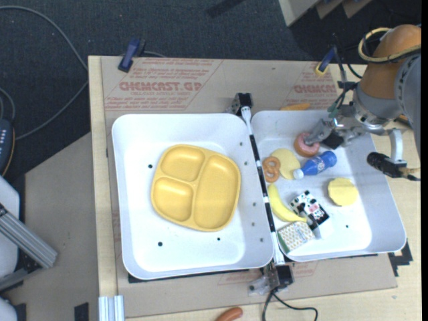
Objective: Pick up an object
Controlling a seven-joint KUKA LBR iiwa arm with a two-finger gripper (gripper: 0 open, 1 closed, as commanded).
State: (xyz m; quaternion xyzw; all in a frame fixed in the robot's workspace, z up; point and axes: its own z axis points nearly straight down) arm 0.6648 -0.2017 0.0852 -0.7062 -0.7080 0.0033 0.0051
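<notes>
- Right at the bench's near edge, an orange item (230,313) lies on the wood, cut off by the frame.
- Up into the right bin (374,241): a small patterned packet (295,234) sits by the near left corner, close to the divider.
- Just behind it, a black-and-white cow-patterned toy (310,208) rests against the tip of a yellow banana (281,206), which curves along the divider side.
- To the right, a round yellow piece (342,192) lies on its own on the bin floor, apart from the rest.
- Over in the left bin (134,199), a yellow three-compartment plate (195,187) sits about in the middle.
- Back to the right bin, mid-depth: an orange pretzel-shaped piece (271,168) lies just beside the divider, touching a pale yellow object (286,160).
- A blue bottle (317,164) with a white cap lies on its side, cap end toward that pale yellow object.
- Farther back, a pink ring (307,144), donut-like, rests on the bin floor.
- The gripper (328,134) is down right beside that ring, its dark tip touching or just short of the ring's right edge; whether the fingers are spread or pressed together, I cannot tell from here.
- The grey arm (391,72) with its orange band comes in from the far right.
- Farthest, two blue clamps (131,53) pin the board's back edge.
</notes>
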